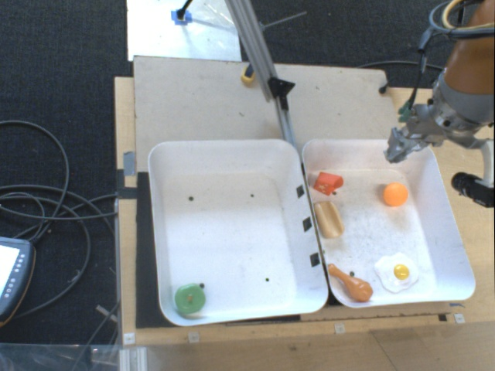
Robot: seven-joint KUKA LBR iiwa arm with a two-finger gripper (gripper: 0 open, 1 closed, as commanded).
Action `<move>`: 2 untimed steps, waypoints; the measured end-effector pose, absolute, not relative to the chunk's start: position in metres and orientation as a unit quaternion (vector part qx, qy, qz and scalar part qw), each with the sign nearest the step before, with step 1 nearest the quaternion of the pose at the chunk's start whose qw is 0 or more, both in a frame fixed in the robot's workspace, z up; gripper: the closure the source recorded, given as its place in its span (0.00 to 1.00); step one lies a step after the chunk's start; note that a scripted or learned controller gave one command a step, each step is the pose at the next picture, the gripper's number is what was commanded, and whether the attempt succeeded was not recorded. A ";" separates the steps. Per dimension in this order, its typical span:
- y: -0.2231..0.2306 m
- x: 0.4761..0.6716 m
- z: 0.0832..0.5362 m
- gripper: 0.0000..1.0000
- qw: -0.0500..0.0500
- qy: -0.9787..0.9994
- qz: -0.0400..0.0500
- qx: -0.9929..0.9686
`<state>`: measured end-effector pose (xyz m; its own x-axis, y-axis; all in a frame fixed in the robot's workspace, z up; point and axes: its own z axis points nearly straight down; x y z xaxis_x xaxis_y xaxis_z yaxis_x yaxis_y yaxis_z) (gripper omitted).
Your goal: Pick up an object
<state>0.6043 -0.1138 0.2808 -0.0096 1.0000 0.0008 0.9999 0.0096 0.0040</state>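
Two white bins sat side by side on the desk (232, 91). The right bin (456, 238) held five pieces of toy food: a red piece (329, 182) near its upper left, a hot dog bun (329, 219) just below it against the dividing wall, an orange ball (395, 195), a fried egg (397, 272) and a drumstick (351, 282) near the front rim. The left bin (224, 157) held a green round piece (189, 299) in its near corner. The gripper (396, 151) hung over the back edge of the right bin, above and well apart from the orange ball, carrying nothing; whether it was open or closed could not be told at this slant.

Trouble seemed likeliest from the targets themselves. The ball would probably roll away if touched off-centre. The egg lay flat and offered little to pinch. The bun and red piece sat close to the wall, so a descent there could strike the rim.
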 end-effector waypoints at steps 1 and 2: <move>-0.057 0.602 0.269 1.00 -0.001 0.711 0.001 0.703; -0.002 0.616 0.254 1.00 0.000 0.711 0.001 0.703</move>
<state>0.6156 -0.0018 0.2543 -0.0106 0.9999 0.0022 0.9999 0.0106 0.0013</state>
